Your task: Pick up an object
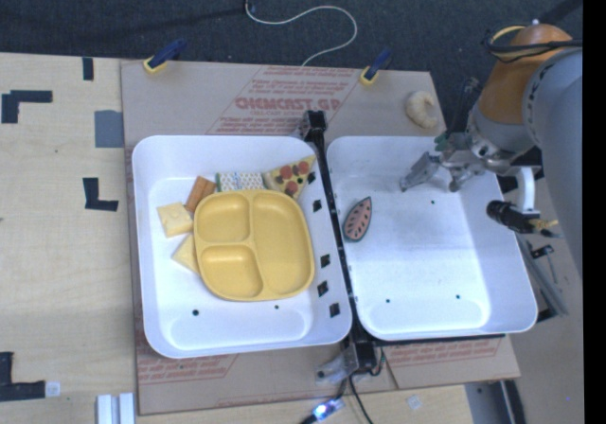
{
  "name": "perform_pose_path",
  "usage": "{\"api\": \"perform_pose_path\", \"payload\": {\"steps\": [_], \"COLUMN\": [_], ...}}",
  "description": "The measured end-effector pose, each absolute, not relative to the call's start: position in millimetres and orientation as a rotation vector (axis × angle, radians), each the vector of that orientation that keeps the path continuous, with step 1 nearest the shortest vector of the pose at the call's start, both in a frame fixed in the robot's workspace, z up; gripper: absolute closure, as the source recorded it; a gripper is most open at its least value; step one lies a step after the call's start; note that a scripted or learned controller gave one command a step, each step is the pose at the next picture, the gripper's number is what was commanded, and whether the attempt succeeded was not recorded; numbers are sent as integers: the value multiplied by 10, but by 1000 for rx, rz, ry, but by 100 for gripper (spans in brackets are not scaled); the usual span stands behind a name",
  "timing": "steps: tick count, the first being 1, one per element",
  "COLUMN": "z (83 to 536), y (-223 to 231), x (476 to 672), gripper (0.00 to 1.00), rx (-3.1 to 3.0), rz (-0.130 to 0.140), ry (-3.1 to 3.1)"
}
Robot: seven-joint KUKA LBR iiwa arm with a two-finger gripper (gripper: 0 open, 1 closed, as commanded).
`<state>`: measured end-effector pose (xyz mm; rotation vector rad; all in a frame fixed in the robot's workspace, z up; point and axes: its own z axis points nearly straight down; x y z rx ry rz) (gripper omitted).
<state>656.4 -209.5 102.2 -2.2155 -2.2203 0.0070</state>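
From the camera view, the end effector (423, 172) hangs over the far part of the right bin (492, 313), its thin metal fingers spread apart and grasping nothing. The closest thing to pick is a small leaf-shaped piece (357, 219), reddish-brown with dark speckles and a pale edge. It lies flat on the right bin's floor close to the left wall, to the left of the end effector and a little nearer the camera, with bare white floor between them. Its long axis runs near to far with a slight lean to the right at the far end, so I judge the fingers would do best to close across its narrow width. It looks thin and flat, which may make it hard to get under. The left bin (156, 318) holds a yellow divided plate (254, 244), smooth moulded plastic with rounded corners and three compartments. Tucked around its left and far sides are a pale yellow square block (174, 219), an orange-brown slab (199, 192) and a patterned piece (294, 176) with coloured spots. All of these lie well apart from the end effector, beyond the wall between the bins. Both bins are glossy white with shallow rounded walls and sit on a brown cardboard sheet (275, 100) over the desk (57, 252). A small beige lump (423, 108) rests on the cardboard just past the right bin.
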Motion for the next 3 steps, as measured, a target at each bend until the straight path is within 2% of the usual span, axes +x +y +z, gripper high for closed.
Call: {"api": "perform_pose_path", "payload": {"steps": [1,2,3], "z": [834,957,1576], "y": [-2083,-2079,-2136], "x": [6564,6576,6601], "gripper": [0,100,100], "rx": [-2218,-2218,-2223], "rz": [5,3,-4], "ry": [-2225,-2229,-2227]}}
